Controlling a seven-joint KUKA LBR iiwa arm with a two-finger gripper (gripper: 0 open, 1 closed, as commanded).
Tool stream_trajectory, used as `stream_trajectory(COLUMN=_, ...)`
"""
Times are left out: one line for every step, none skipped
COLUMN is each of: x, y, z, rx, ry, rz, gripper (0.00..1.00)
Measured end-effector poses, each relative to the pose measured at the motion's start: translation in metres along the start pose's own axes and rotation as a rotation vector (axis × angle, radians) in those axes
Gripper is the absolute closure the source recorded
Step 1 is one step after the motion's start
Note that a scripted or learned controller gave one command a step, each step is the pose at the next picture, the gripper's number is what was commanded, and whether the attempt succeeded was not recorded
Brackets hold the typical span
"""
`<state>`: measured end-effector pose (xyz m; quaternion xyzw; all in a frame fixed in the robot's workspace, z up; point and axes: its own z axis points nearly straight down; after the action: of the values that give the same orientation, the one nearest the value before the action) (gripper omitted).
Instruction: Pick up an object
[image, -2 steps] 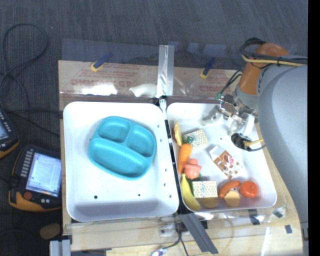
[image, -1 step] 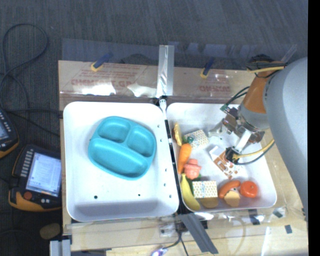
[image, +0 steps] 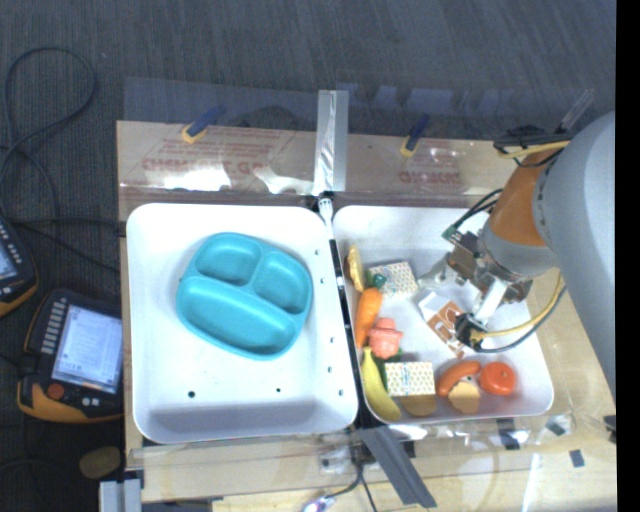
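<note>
Gripper is hovering just above the tomato, finger state unclear; tomato looking light, smooth, slippery—pinch across its middle.

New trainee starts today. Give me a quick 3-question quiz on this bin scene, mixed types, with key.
1. True or false: the blue plate lies in the right bin.
2. Which lies nearest the dividing wall between the bins? A. tomato B. banana C. pincer
3. Fill in: the carrot lies just above the pink ____.

Key: 1 false, it lies in the left bin; 2 B; 3 toy.
</note>
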<state>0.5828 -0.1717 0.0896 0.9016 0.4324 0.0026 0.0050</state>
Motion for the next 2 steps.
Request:
stream_trajectory(x=-0.0368, y=-0.0422, z=-0.0008, rx=-0.001, ry=0.003, rz=0.249, gripper=0.00)
stream_trajectory(x=-0.0368, y=-0.0424, z=-0.0097, rx=0.002, ry=0.003, rz=0.249, gripper=1.00)
